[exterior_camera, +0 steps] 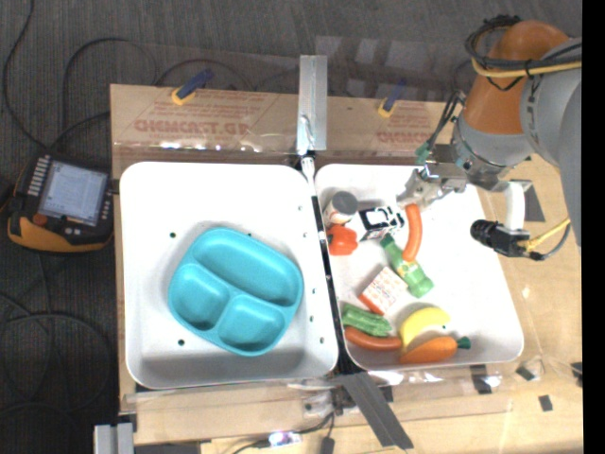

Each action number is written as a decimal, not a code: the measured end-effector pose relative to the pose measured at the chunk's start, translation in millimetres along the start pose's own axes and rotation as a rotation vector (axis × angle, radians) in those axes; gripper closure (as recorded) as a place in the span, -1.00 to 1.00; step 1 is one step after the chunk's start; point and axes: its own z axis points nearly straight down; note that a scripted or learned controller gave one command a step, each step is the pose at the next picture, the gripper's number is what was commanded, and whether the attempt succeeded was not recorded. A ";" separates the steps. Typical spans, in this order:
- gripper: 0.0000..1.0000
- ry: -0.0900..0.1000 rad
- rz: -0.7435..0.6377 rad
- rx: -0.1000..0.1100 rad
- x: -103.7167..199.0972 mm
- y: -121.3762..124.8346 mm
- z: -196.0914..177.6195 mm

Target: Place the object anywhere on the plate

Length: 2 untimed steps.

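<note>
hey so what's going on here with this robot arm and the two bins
A robot arm's gripper hangs over the upper part of the right bin, near an orange carrot-shaped toy in a pile of toy food. The blue divided plate sits alone in the left bin with nothing on it. So no object has been placed on the plate yet.

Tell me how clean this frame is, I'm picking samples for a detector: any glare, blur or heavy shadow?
Camera view: even, soft light; the white bins look bright, near washed out at the rims; the blue plate casts only a faint shadow; sheen on the clear sheet over the cardboard; the small toys in the right bin are slightly soft; the gripper is soft, its details hard to read.
</note>
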 end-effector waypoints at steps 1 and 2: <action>1.00 0.004 -0.203 0.000 52.7 -37.7 13.4; 1.00 0.004 -0.283 0.000 104.4 -71.9 13.2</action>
